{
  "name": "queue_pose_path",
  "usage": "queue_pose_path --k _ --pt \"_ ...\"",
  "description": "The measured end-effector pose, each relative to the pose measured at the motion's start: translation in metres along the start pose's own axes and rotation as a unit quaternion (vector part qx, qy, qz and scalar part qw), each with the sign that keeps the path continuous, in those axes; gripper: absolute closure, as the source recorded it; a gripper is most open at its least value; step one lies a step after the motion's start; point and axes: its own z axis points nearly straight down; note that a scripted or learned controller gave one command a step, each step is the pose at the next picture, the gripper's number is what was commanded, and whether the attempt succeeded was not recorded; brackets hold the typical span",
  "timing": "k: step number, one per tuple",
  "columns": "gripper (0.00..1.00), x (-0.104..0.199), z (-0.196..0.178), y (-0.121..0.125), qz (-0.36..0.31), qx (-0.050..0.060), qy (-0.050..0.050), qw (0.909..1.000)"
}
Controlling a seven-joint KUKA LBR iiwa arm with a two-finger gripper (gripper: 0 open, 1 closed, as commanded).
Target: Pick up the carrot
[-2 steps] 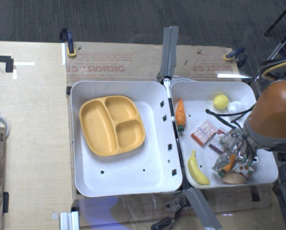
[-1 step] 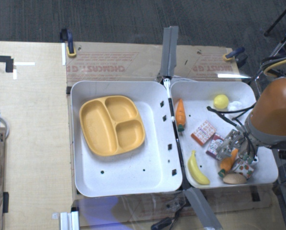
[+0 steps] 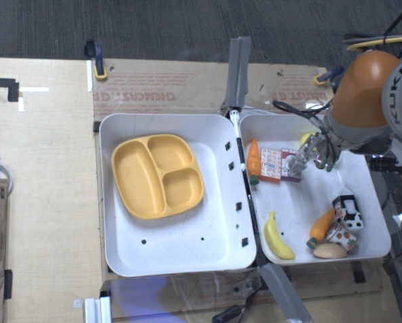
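Observation:
Two orange carrot-like pieces lie in the right bin. One carrot lies along the bin's left wall, its green end toward the front. A second carrot lies at the front right, against a black-and-white cow toy. My gripper hangs low over the middle back of the right bin, at the right edge of a flat pink-and-white packet. It is well to the right of the first carrot and behind the second. No carrot is in the gripper.
A banana lies at the right bin's front left, and a beige rounded piece sits at its front right. Something small and yellow peeks out behind the gripper. The left bin holds a yellow divided plate.

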Motion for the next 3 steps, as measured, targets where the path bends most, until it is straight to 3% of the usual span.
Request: queue_pose_path --k 1,2,3 --pt "1.0 0.011 0.003 -0.063 -0.101 -0.001 -0.006 0.9949" --pt "1.0 -0.055 -0.064 -0.048 -0.171 0.001 0.002 0.9852" --pt "1.0 -0.026 -0.193 0.016 -0.229 0.0 0.003 0.9735"
